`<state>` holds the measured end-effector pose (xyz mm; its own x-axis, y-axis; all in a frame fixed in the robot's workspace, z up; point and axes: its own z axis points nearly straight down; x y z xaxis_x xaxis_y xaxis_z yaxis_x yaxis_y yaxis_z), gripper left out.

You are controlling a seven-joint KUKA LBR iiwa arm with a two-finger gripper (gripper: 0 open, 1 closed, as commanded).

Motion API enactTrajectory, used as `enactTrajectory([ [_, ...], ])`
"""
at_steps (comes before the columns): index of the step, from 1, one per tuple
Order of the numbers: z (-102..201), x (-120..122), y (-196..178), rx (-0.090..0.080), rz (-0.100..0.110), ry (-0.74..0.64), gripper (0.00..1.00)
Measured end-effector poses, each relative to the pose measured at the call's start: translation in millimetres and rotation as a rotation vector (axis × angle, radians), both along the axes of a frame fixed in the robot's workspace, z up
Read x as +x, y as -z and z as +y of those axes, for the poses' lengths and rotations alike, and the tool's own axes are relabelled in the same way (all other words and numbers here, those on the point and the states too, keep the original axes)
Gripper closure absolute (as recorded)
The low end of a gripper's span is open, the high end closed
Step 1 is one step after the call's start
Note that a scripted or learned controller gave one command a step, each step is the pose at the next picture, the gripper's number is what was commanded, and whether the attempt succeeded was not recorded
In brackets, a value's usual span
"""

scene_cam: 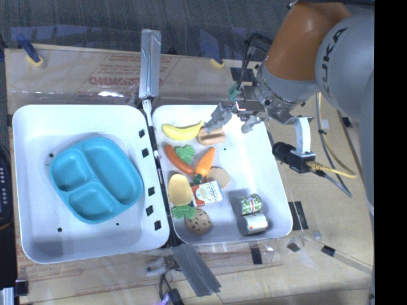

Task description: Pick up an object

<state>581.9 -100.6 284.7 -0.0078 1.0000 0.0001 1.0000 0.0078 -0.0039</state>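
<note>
My gripper (234, 119) hovers over the far end of the right bin (270, 170), its two fingers spread open with nothing between them. The left finger (219, 115) is just above a hot dog (212, 136). A banana (181, 131) lies left of the hot dog. Nearer the front lie two carrots (178, 159) (205, 161), a green leaf (185, 152), a yellow piece (180, 189), a red and white carton (206, 194), two small cans (250, 204) (254, 223) and a brown speckled lump (198, 221).
The left bin (32, 126) holds a blue divided plate (95, 178). A metal bar (150, 62) stands at the far end of the wall between the bins. The right side of the right bin's floor is bare.
</note>
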Motion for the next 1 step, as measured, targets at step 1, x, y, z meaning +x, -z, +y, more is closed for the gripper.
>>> enactTrajectory([
  [1, -3.8, 0.0, 111.6, 0.001, 0.01, 0.021, 0.0],
])
